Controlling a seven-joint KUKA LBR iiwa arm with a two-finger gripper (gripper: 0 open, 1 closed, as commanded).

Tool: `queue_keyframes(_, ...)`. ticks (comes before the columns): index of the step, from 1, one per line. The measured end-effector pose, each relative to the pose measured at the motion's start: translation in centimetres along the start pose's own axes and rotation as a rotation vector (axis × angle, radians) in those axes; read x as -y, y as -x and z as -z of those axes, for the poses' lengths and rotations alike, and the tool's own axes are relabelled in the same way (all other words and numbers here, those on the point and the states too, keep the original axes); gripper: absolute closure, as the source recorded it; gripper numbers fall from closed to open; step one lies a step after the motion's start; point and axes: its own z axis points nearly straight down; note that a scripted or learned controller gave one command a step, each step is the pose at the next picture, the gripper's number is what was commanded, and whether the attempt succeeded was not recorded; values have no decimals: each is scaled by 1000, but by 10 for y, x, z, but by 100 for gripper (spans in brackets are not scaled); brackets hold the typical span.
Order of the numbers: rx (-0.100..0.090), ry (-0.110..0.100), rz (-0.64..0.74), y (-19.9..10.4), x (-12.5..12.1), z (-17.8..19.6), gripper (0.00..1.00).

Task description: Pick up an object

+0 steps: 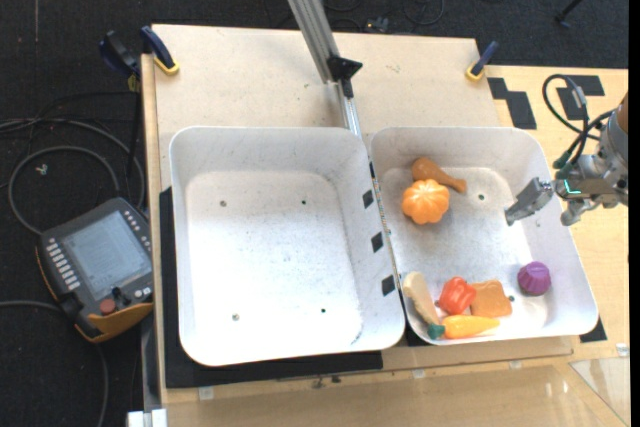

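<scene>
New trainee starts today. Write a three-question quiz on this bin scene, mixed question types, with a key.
1. True or false: the orange pumpkin lies in the left bin.
2. Which object lies nearest the gripper? A) purple ball B) carrot C) red pepper
3. Fill in: the toys all lie in the ____ bin.

Key: 1 false; 2 A; 3 right.
</scene>
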Motion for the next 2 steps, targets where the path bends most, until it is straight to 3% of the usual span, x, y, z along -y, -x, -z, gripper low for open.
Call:
queue_keyframes(1,1,4,-1,0,-1,2,0)
queue_keyframes(2,-1,-1,-2,-4,-9,-58,0)
